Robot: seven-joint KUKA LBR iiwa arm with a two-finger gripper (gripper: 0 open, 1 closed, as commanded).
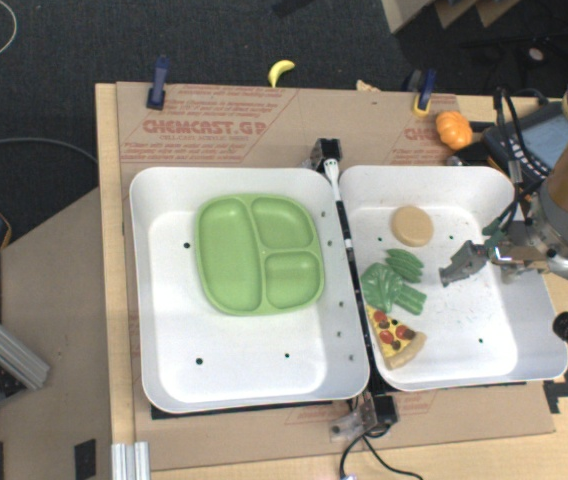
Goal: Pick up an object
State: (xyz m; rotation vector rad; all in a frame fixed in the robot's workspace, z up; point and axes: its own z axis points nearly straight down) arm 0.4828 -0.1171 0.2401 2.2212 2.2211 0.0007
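White bins: left bin (pixel 164 298), right bin (pixel 524 353), side by side.
Left bin: green divided plate (pixel 259 254).
Right bin: tan disc (pixel 413 225) at 12 o'clock, green toy (pixel 392 283) centre-left, pizza slice (pixel 397 338) at 7 o'clock.
Gripper (pixel 456 268): over right bin at 3 o'clock, jaws narrow, nothing between, apart from green toy.
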